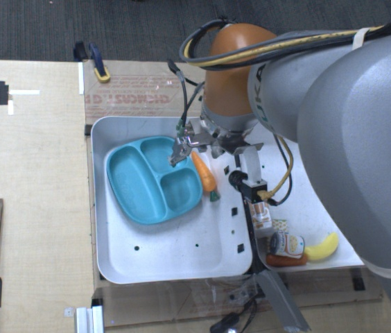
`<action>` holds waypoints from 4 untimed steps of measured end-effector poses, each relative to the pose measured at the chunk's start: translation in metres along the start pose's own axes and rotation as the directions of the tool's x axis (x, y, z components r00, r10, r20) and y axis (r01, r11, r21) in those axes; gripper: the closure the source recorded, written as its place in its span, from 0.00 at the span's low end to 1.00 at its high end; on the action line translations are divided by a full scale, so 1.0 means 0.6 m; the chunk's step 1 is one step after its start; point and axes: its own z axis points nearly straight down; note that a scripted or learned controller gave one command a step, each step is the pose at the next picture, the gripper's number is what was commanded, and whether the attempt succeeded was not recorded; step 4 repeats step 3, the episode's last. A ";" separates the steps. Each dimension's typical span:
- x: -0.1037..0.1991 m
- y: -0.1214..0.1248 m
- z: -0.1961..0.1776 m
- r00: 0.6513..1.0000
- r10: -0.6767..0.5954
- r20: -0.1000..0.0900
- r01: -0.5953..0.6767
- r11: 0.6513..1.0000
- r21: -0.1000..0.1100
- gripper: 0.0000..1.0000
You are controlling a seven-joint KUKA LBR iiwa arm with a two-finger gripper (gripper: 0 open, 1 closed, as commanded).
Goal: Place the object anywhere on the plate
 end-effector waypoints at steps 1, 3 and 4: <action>-0.088 -0.098 -0.063 0.996 0.091 -0.001 -0.091 0.996 0.000 0.00; -0.080 -0.099 -0.076 1.000 0.004 0.000 -0.004 1.000 0.001 1.00; -0.080 -0.099 -0.076 1.000 0.004 0.000 -0.004 1.000 0.001 1.00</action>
